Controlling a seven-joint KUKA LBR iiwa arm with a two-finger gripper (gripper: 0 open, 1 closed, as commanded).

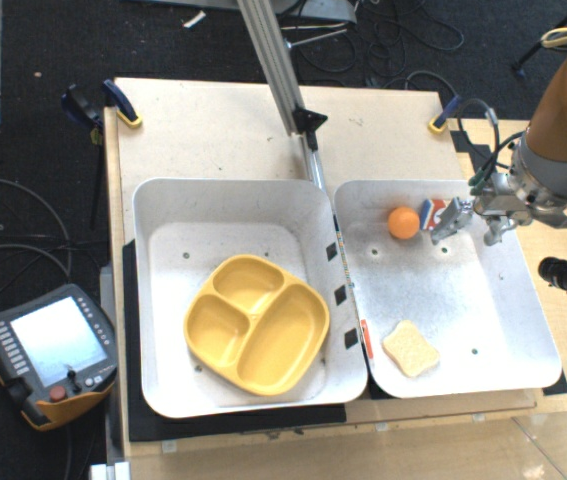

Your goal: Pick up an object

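Note:
In the right bin (523, 298) an orange ball (402, 222) lies near the back. A small red, white and blue object (432, 212) sits just to its right. A tan bread slice (410, 348) rests near the front of the same bin. My gripper (466, 230) hangs over the back of the right bin, just right of the small object. It is open, its two grey fingers (442, 228) are spread apart, and nothing is between them. The left finger is close beside the small object; contact is unclear.
A yellow divided plate (256, 323) lies in the left bin (163, 218). A metal pole (278, 58) slants up from between the bins. A handheld control pendant (48, 353) lies on the floor at the left. Clamps sit at the bench's back corners.

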